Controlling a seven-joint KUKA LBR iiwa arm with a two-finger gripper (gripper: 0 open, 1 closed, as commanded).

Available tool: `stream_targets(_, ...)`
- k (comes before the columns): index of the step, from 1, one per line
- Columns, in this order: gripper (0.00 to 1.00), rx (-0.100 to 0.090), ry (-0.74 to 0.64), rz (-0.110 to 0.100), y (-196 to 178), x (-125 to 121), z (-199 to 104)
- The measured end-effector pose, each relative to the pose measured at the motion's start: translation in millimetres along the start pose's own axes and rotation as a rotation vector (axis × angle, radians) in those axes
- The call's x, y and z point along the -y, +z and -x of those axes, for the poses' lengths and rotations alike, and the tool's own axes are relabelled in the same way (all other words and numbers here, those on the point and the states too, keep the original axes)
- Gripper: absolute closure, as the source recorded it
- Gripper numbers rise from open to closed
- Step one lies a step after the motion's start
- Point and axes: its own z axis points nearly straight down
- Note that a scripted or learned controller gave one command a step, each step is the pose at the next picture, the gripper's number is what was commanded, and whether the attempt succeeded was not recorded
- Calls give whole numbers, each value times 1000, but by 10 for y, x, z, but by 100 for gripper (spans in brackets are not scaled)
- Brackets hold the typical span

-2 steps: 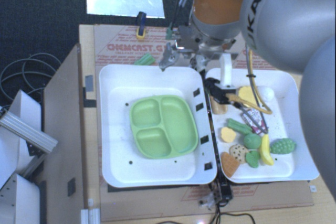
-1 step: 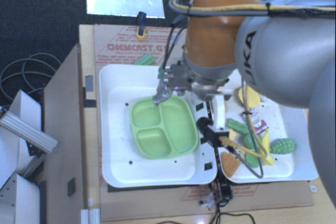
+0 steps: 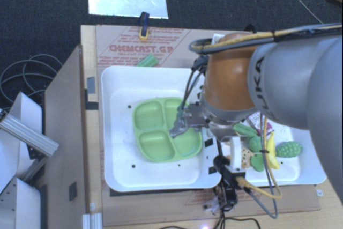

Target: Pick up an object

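Observation:
A light green divided plate (image 3: 154, 132) lies in the middle of the left white bin (image 3: 115, 115). My gripper (image 3: 180, 125) hangs low over the plate's right side, at the ridge between its compartments, and the wrist hides its tips. The grey arm with its orange band (image 3: 230, 80) covers the gap between the bins. In the right bin (image 3: 303, 173) lie a yellow banana (image 3: 271, 148), a bumpy green fruit (image 3: 290, 149), a green leafy piece (image 3: 245, 129) and a pale speckled piece (image 3: 245, 157). Nothing is visibly held.
Both bins rest on a cardboard sheet (image 3: 161, 43). A small green object (image 3: 146, 61) lies behind the left bin. A yellow and blue clamp (image 3: 143, 26) sits at the board's far edge. Cables (image 3: 236, 193) hang at the front between the bins.

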Motion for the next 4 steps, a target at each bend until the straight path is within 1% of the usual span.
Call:
stream_targets(1,0,-9,-13,26,-1253,-445,-633)
stream_targets(2,0,1,-2,-5,951,-97,-408)
stream_targets(3,0,-10,-14,23,-145,-477,-1184)
stream_targets(4,0,-5,-2,12,-801,67,-800)
